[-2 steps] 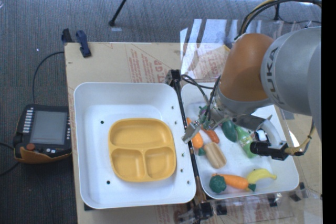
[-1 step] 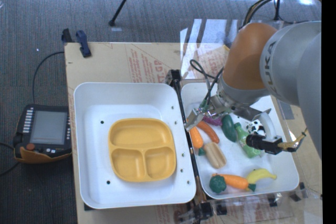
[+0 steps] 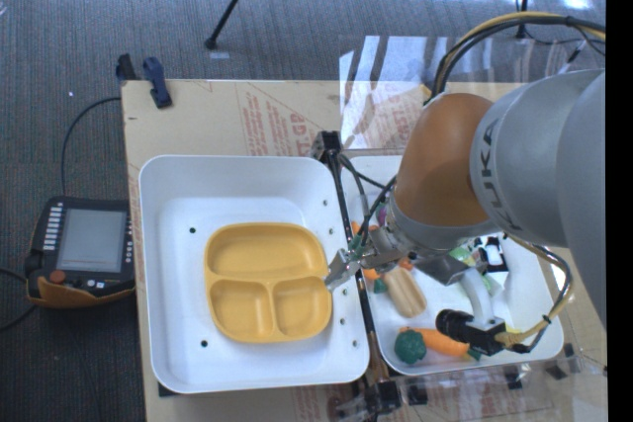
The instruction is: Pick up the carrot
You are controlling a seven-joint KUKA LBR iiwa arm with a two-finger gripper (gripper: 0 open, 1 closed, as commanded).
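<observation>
Nearest you, the carrot (image 3: 444,343) lies at the right bin's (image 3: 550,331) front; whether the claw (image 3: 348,264) is spread, you cannot tell.

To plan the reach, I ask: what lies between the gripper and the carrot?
In the camera view, a tan bread-like toy lies between the gripper and the carrot.

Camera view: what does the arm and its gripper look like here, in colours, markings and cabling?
The arm is a thick, rounded grey body with a broad orange band above the wrist and dark lettering on the grey next to it. Yellow and black cables loop over its top. The gripper is a small metal-grey assembly with thin dark wires around it.
</observation>
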